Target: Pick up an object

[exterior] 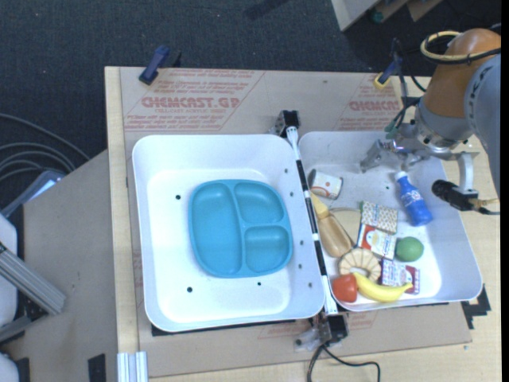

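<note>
The camera view shows the gripper (pixel 380 154) near a small blue plastic bottle (pixel 413 200), light, hard and slippery, best grabbed round its middle, and I cannot tell how the pincer stands

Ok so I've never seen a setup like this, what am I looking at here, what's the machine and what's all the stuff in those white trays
One camera looks down at a slant on a bench with two shallow white bins. The grey and orange robot arm reaches in from the right, its end effector hovering over the right bin. That bin holds toy food and groceries: a blue bottle, a banana, a green lime, a tomato. The left bin holds a blue divided plate. Nothing is visibly held.
</note>
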Robot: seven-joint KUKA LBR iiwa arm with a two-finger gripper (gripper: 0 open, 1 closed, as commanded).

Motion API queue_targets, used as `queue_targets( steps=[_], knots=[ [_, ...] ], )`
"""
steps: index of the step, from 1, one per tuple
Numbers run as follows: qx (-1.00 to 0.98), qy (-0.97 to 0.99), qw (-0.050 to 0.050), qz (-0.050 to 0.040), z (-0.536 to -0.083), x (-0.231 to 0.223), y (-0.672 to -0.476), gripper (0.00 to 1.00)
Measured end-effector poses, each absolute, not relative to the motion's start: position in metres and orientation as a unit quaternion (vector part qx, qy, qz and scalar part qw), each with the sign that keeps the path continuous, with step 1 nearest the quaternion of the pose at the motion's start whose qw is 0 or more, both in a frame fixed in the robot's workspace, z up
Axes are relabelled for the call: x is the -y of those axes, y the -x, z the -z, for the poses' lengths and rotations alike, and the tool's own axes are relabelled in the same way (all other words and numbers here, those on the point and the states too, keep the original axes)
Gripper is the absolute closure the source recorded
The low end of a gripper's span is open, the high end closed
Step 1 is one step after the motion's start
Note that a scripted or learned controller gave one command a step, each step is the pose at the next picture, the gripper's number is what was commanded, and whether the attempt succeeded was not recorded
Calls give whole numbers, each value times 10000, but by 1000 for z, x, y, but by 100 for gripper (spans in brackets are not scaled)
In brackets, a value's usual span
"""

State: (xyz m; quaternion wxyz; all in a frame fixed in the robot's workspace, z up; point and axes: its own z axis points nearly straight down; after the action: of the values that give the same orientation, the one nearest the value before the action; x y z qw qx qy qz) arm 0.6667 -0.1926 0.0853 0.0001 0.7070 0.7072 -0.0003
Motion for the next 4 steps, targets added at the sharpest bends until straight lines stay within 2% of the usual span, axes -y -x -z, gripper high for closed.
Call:
queue_targets(
  steps=[4],
  knots=[
    [-7071,-7071,5,3,-85,193,-667,0]
  ],
)
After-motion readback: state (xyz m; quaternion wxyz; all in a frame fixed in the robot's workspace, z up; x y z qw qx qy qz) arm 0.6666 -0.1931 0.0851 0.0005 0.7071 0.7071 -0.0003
